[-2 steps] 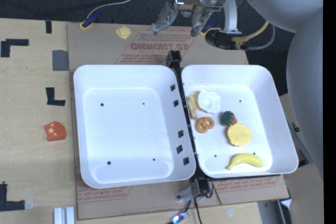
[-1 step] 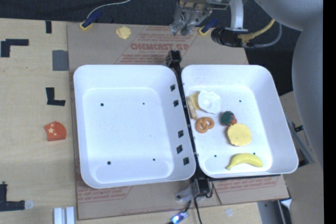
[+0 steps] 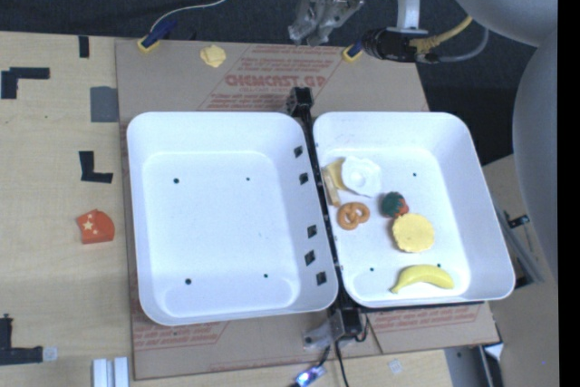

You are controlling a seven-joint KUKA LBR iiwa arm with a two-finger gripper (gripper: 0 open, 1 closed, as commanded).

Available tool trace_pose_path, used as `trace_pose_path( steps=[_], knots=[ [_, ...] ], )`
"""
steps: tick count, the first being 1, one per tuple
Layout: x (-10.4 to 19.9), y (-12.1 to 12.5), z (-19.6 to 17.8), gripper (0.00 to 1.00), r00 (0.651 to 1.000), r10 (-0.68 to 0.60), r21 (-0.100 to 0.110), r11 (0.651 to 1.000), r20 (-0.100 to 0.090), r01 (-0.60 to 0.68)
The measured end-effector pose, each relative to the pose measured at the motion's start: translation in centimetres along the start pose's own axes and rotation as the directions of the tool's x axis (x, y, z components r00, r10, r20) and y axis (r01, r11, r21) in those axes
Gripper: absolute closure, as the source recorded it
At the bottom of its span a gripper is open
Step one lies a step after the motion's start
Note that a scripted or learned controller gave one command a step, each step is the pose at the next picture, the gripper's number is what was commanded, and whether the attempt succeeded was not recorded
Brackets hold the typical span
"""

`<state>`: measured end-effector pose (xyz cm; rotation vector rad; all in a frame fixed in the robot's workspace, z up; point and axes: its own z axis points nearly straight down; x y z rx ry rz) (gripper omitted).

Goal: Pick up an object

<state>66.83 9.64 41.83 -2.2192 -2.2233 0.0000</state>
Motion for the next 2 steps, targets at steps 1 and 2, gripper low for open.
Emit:
trace_pose_path(
  steps=[1,2],
  knots=[
    [-0.2,0.0,-2.6,1.0,1.0,0.0,-0.001,1.0,0.0,0.0],
    [-0.2,0.0,-5.8,1.0,1.0,-0.001,-0.001,1.0,0.0,0.001]
  ],
)
